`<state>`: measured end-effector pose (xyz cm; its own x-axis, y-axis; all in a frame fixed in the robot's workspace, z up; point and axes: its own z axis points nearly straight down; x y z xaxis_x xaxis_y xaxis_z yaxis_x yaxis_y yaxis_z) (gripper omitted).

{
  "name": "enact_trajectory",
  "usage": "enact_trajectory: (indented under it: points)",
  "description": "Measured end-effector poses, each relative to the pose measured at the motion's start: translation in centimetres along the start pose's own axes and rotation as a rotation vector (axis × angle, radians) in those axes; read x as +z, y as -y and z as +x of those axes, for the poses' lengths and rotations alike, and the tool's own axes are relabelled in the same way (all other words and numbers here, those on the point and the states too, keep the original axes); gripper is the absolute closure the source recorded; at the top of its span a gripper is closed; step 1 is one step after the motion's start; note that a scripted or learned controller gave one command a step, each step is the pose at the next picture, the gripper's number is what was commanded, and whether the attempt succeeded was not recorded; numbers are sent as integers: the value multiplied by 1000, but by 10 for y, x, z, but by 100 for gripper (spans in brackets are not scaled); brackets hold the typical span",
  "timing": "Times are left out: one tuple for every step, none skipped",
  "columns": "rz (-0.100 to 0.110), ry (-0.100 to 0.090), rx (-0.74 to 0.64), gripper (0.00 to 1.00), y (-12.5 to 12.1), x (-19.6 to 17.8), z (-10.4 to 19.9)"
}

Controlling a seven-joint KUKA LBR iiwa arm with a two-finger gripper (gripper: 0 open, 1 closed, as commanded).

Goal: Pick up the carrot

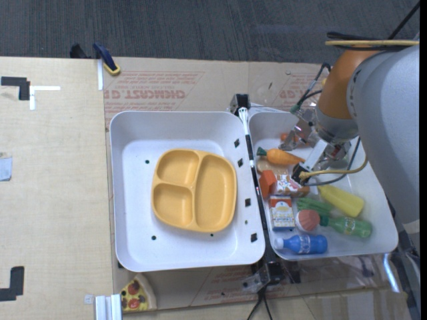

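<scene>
the carrot [285, 157] lies at the right bin's [383, 242] far left, beside a small snack box [288, 183]. the hand [308, 167] hovers just right of it; i cannot tell its state. crowding could cause a wrong grab.

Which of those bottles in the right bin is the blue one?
The blue plastic bottle with a white cap lies at the bin's near edge. The green bottle and yellow bottle lie farther back.

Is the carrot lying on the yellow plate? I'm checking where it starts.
No, the carrot lies in the right bin, while the yellow plate sits in the left bin.
</scene>
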<state>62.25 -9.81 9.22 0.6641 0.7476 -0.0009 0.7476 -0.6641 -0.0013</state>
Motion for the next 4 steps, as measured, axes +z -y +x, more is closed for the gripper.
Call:
enact_trajectory:
  points:
    - [0,1,109,0,-10,0,9]
    - [1,2,463,0,7,1,-7]
    - [1,0,402,0,-21,0,-118]
    - [2,1,485,0,12,2,-17]
